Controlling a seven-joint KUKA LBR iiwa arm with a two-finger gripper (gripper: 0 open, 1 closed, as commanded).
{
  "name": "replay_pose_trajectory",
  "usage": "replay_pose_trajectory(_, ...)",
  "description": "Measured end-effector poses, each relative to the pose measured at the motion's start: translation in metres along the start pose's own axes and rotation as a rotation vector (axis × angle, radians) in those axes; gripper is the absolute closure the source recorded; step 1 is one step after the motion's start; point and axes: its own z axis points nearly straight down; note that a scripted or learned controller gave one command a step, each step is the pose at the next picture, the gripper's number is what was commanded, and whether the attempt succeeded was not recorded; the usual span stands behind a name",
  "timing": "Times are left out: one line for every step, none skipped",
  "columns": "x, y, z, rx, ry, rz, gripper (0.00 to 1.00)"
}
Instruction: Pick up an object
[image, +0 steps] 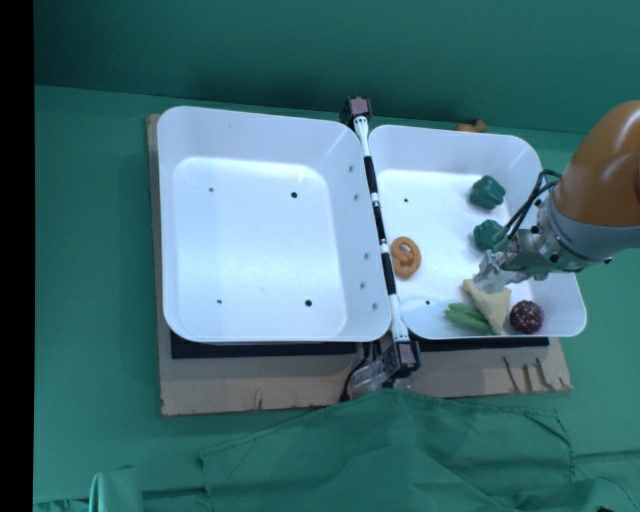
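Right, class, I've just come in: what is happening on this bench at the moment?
A grey and orange robot arm reaches into the right bin from the right. Its gripper sits low over a yellow wedge, beside a green pod and a dark red ball. Two green pieces and a small pretzel also lie in that bin. Nothing visibly held yet.

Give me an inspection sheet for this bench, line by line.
Surface: two white bins, left bin and right bin, on brown cardboard.
Job's things: in the right bin, a pretzel, two green pieces, a yellow wedge, a green pod, a dark red ball.
Clutter: small orange thing behind the right bin.
Gripper: gripper low over the yellow wedge.
Cables: black cables at the wrist.
Surroundings: green cloth.
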Motion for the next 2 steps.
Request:
replay_pose_trajectory(0.0,0.0,0.0,0.001,0.001,0.0,0.0)
replay_pose_trajectory(-0.014,-0.001,0.03,0.007,0.002,-0.002,0.0)
